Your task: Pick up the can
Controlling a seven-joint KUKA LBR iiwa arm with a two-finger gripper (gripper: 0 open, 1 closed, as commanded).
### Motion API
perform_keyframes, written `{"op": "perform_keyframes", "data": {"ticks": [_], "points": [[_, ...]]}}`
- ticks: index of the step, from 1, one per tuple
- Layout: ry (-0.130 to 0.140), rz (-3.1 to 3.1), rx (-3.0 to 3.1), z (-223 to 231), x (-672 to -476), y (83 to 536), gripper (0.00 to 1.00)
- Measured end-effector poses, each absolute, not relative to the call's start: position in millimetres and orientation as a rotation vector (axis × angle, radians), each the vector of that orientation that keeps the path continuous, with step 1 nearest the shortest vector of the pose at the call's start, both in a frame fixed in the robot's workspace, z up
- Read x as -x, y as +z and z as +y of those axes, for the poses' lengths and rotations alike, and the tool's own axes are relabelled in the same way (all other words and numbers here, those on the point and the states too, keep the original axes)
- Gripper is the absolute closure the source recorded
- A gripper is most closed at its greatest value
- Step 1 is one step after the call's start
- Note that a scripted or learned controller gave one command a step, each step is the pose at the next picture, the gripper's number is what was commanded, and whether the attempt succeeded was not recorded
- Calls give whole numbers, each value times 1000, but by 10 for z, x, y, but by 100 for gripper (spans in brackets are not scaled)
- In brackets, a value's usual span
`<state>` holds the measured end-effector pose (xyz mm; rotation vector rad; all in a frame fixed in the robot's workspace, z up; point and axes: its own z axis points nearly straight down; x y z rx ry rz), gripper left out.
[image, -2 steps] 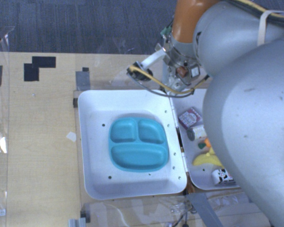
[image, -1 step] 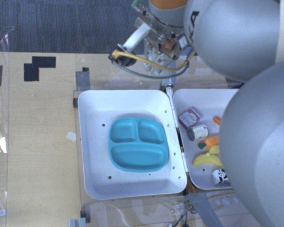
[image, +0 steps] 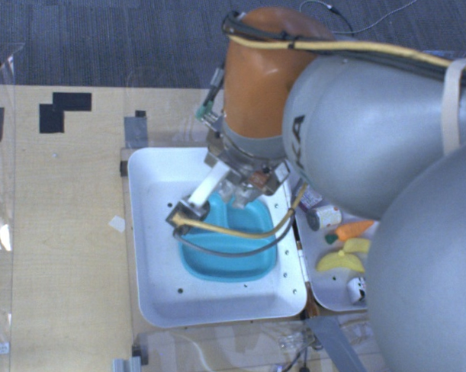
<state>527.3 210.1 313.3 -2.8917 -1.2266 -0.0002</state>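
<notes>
My gripper hangs low in the left bin, right over the far edge of a blue square dish. Nothing shows in it. A white bracket with a dark end sticks out to the gripper's left, and a yellow cable loops over the dish. In the right bin lies a small white cylinder with a purple end, which may be the can; the arm hides much of that bin.
The right bin also holds an orange carrot-like piece, a yellow banana-like piece and a small white object. The large grey arm covers the right side of the view. Bare wooden bench lies left of the bins.
</notes>
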Motion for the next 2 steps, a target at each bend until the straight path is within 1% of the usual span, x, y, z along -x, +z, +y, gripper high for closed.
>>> {"op": "perform_keyframes", "data": {"ticks": [1, 2], "points": [[-8, -1390, 2818, 1121, -5842, 3862, 100], [-1, -1010, 2973, 2028, -6285, 2596, 100]]}}
